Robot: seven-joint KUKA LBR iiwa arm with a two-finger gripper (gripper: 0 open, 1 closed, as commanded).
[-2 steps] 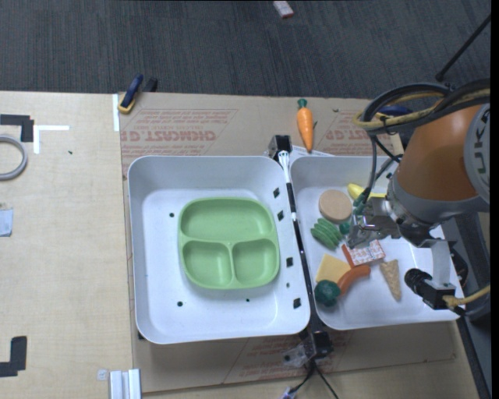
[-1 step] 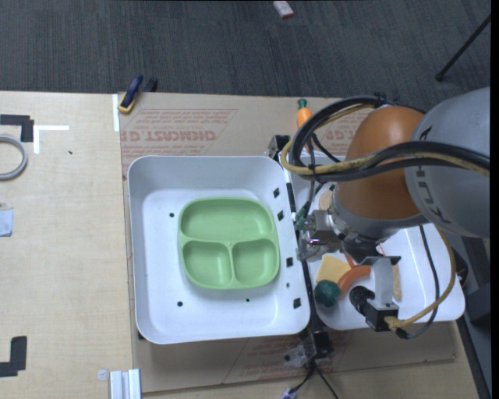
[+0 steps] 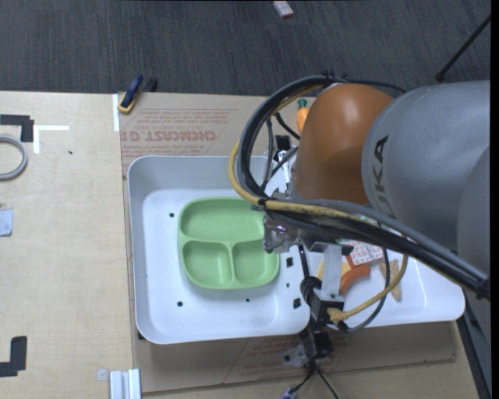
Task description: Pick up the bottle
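Nearest, at the bench's front edge: brown printed cardboard sheet [image 3: 257, 358], running under the front wall of the white bin [image 3: 156, 312].

On the bin floor, left of middle: light green divided plate [image 3: 226, 241], three compartments, lying flat.

At the plate's right rim: gripper [image 3: 274, 234], largely hidden below the wrist. Cannot tell whether open or closed.

Right of that, partly under cables: orange object [image 3: 355, 277] touching a red-and-white printed packet [image 3: 366, 253], kind unclear for both.

Bottle: place cannot be told with certainty, with much of the bin's right part covered by the arm.

Over the bin's right part: grey KUKA arm [image 3: 437, 156] with orange band [image 3: 335, 148] and looped black cables [image 3: 249, 156].

Behind the cables, by the bin's back wall: small orange piece [image 3: 302, 118], kind unclear.

To the left: pale wooden bench [image 3: 62, 257] with black tape marks [image 3: 15, 125] and a metal ring [image 3: 12, 156] at the picture's edge.

Farther back: blue-and-yellow tool [image 3: 132, 92] at the bench's rear edge.

Farthest: dark carpet floor [image 3: 195, 39] with a small pale scrap [image 3: 282, 8].
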